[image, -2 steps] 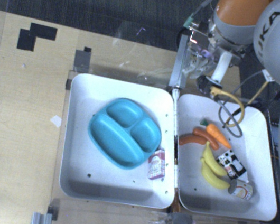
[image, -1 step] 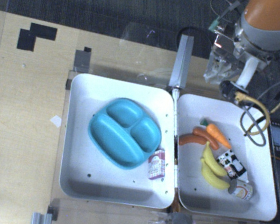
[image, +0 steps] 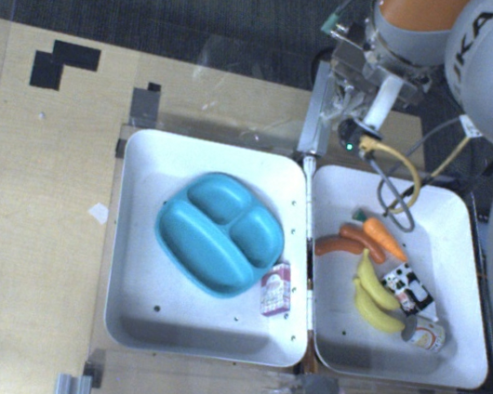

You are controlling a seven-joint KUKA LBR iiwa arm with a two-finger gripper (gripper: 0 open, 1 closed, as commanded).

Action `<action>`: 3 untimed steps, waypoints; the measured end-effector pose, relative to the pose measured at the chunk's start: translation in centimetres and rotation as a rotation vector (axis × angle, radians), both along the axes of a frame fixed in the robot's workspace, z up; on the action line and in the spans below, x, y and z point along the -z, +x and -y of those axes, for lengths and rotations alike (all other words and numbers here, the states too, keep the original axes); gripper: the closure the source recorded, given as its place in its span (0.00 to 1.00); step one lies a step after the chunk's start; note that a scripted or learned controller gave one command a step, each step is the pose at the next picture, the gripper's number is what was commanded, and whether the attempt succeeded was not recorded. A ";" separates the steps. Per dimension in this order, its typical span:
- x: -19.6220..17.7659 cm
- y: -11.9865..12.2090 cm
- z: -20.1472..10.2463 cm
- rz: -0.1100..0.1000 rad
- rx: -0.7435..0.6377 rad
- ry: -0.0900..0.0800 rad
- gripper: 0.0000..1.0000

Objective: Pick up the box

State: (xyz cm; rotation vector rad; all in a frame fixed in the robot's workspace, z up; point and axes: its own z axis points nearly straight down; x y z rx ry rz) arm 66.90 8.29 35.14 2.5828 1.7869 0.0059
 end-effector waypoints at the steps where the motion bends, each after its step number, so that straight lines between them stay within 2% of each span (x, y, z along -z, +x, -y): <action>1: 6.3 0.0 1.9 0.000 0.244 0.001 1.00; 2: 16.7 0.0 3.4 -0.002 0.204 0.000 1.00; 3: 16.5 0.1 9.2 0.001 0.062 0.000 1.00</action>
